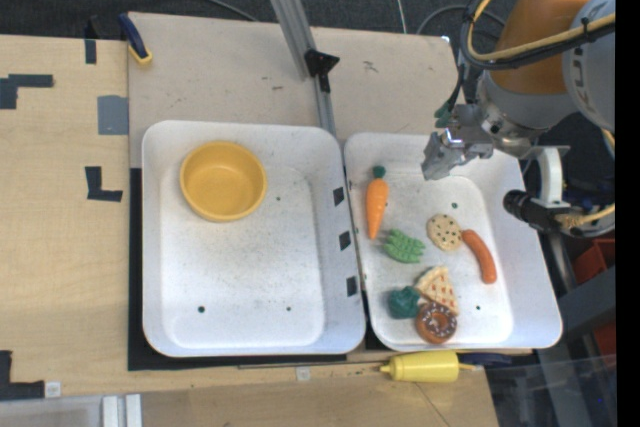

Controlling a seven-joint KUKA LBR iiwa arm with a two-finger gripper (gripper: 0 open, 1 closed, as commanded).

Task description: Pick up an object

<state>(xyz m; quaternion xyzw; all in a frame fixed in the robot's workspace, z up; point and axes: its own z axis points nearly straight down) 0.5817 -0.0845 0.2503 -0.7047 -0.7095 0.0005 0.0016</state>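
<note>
The right bin (500,315) holds several toy foods: an orange carrot (376,203), a green leafy piece (404,246), a round cookie (443,232), a red-orange sausage (479,255), a pizza slice (437,287), a chocolate donut (436,323) and a dark teal piece (403,302). My gripper (441,158) hangs over the bin's far edge, up and right of the carrot and apart from every item. Nothing shows between its fingers.
A yellow bowl (223,179) sits in the left bin (250,295) at its far left. A yellow mustard bottle (424,368) lies on the bench in front of the right bin. A grey metal pole (290,5) rises behind the bins.
</note>
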